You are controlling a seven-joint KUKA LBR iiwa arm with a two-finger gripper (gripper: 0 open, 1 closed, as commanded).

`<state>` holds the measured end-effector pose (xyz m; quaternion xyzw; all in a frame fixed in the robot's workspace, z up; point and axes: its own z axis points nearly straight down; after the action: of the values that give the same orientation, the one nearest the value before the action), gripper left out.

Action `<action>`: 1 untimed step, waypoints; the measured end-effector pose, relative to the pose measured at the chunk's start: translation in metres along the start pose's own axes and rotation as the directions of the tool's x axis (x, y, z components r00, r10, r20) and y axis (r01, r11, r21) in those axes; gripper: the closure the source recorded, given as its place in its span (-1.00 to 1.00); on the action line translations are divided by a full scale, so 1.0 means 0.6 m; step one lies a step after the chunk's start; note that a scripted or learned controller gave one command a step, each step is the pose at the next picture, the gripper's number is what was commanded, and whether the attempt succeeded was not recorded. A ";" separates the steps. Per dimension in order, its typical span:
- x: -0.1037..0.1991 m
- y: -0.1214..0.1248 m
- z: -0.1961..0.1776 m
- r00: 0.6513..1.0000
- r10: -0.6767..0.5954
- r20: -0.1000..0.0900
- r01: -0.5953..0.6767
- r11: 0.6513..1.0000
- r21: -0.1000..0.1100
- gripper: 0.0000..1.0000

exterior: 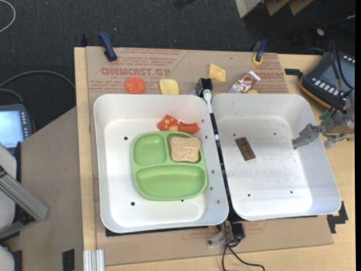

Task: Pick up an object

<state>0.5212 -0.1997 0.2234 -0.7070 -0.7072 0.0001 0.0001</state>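
A small brown bar (244, 148) lies flat in the right bin (282, 199), left of its middle. In the left bin (113, 202) a green divided plate (168, 179) holds a slice of toast (185, 149) in its upper right compartment. Red and orange pieces (177, 124) lie just behind the plate. My gripper (303, 136) reaches in over the right bin's right rim, a grey tip pointing left. It is well to the right of the brown bar and apart from it. Nothing shows in it.
On the cardboard behind the bins lie an orange disc (134, 84), a yellow piece (168, 86), a yellow wedge (216, 71), a small packet (244, 83) and a black-and-white item (204, 86). Blue clamps (107, 46) (259, 51) hold the board. A dark device (328, 83) sits at right.
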 end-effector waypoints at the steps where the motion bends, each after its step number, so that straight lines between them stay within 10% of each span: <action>1: 0.123 0.105 0.129 1.000 -0.009 -0.005 0.009 1.000 0.004 -1.00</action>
<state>0.5839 -0.1260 0.1459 -0.7038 -0.7104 -0.0001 0.0034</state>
